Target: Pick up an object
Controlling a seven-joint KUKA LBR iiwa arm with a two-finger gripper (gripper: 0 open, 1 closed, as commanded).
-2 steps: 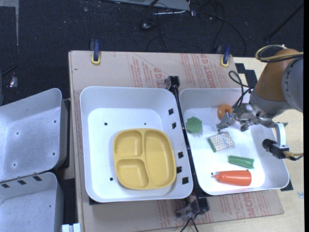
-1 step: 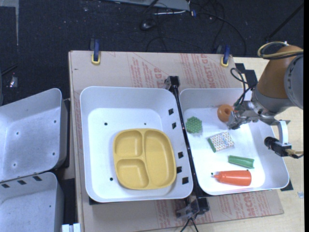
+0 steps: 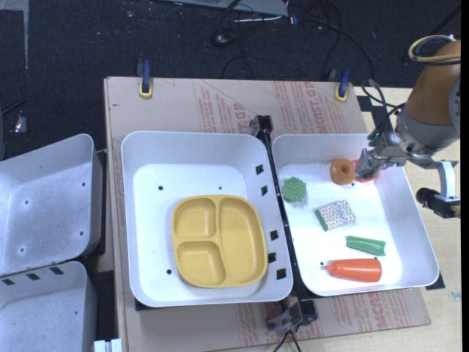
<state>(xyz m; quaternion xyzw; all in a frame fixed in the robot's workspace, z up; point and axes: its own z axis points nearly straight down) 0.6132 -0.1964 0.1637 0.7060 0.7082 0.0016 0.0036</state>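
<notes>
The right bin (image 3: 410,218) holds several objects. An orange ring-shaped piece (image 3: 341,171) lies near its back wall. A green knobbly ball (image 3: 294,189) sits at the left side, and a patterned block (image 3: 335,215) is in the middle. A green bar (image 3: 365,245) and an orange-red bottle shape (image 3: 355,270) lie toward the front. My gripper (image 3: 368,164) is low at the back of this bin, right beside the orange ring on its right side. Whether it touches the ring is unclear.
The left bin (image 3: 146,160) carries a yellow divided plate (image 3: 218,240). A black divider (image 3: 275,204) runs between the bins. The arm (image 3: 432,108) enters over the right bin's back right corner. Clamps (image 3: 145,79) hold the cardboard base at the back edge.
</notes>
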